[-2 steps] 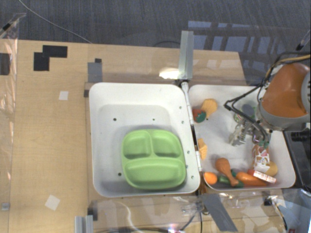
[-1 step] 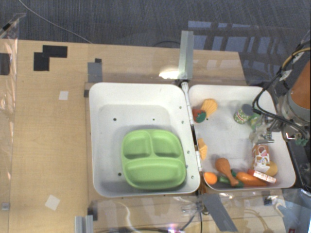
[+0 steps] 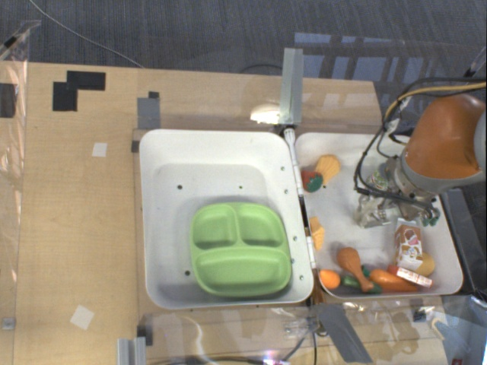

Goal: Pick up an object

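The bench [image 3: 68, 226] was pale wood with black squares [image 3: 76, 88] near its far left corner and small pale patches on its left side; beyond it lay dark grey ribbed carpet [image 3: 190, 14] crossed by a thin cable; two white bins sat side by side, with a metal post [image 3: 291, 86] rising at their far junction; the left bin [image 3: 167, 158] held a green divided tray [image 3: 241, 248] toward its near side; the right bin [image 3: 338, 147] held toy food: a yellow piece [image 3: 328, 167] touching a red one [image 3: 311, 180] near the far left, a small yellow piece [image 3: 316, 234] by the divider, a drumstick [image 3: 354, 265], an orange [image 3: 329, 279], a carrot [image 3: 392, 280] and a carton [image 3: 409, 248] along the near side; the arm [image 3: 445, 139] reached in from the right, its gripper [image 3: 378, 215] low over the right bin's floor, just left of the carton; whether its fingers were open or closed could not be told, and nothing showed between them
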Tool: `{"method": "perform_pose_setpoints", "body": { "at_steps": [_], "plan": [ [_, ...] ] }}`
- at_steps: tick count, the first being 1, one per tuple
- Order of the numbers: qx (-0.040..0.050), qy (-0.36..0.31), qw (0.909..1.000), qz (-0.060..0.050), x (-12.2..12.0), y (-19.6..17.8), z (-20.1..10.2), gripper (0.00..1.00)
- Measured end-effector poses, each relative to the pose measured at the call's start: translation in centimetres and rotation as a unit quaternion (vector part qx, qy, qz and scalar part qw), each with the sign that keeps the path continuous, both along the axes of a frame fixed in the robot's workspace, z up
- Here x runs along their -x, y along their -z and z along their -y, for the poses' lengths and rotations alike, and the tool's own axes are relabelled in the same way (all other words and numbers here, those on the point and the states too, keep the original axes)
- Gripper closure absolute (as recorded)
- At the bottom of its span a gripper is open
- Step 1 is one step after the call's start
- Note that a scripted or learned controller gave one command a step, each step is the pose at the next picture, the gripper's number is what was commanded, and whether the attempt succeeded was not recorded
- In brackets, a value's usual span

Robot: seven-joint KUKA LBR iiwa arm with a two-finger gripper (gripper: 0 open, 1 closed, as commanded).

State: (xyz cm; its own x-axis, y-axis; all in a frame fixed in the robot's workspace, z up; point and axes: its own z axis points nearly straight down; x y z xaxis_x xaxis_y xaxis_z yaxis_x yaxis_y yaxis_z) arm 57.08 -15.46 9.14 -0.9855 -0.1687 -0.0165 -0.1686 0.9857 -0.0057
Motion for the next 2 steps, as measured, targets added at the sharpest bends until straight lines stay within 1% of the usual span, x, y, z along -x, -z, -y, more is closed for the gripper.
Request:
{"method": "perform_pose_setpoints", "body": {
  "at_steps": [1, 2],
  "plan": [
    [-0.0021, 0.072, 0.9974, 0.001, -3.6, 0.1, -2.7, 1.00],
    [0.0026, -0.157, 0.9877, 0.000, -3.5, -9.7, -0.3, 1.00]
  ]
}}
